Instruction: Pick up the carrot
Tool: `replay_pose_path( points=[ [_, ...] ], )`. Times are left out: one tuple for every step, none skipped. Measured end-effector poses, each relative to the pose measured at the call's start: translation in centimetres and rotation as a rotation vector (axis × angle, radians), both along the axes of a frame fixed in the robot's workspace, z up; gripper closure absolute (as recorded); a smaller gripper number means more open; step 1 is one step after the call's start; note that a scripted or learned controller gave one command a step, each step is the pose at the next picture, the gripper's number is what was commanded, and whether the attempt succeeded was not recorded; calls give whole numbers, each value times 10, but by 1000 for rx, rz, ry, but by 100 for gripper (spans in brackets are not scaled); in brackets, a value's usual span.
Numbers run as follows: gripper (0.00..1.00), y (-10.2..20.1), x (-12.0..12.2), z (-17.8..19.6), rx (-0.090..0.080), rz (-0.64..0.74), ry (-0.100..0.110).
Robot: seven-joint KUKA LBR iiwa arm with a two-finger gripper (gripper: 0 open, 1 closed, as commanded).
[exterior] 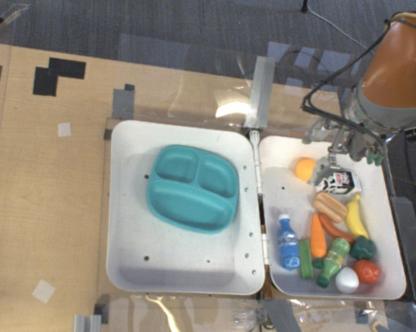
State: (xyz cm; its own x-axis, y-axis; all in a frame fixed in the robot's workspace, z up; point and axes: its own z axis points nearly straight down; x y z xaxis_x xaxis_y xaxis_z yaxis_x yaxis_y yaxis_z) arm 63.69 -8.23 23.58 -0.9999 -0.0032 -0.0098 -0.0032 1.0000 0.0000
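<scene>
Carrot (319, 238) lies in the right bin (271, 268), roughly mid-bin, untouched, between the blue bottle (287, 241) on its left and the banana (356, 217) on its right. Going left to right, I see a teal tray (191, 188) in the left bin (128, 212), then the orange ball (305, 169) and the hot dog (330, 206). The gripper (330, 164) hangs over the back of the right bin, beside the ball, well apart from the carrot. I cannot tell how its jaws are set.
</scene>
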Motion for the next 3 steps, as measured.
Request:
replay_pose_path(
  points=[
    [0,-30,-62,-129,-1,320,7],
    [0,-54,-127,-146,-5,298,-6],
    [0,0,-135,-145,-6,279,-9]
  ],
)
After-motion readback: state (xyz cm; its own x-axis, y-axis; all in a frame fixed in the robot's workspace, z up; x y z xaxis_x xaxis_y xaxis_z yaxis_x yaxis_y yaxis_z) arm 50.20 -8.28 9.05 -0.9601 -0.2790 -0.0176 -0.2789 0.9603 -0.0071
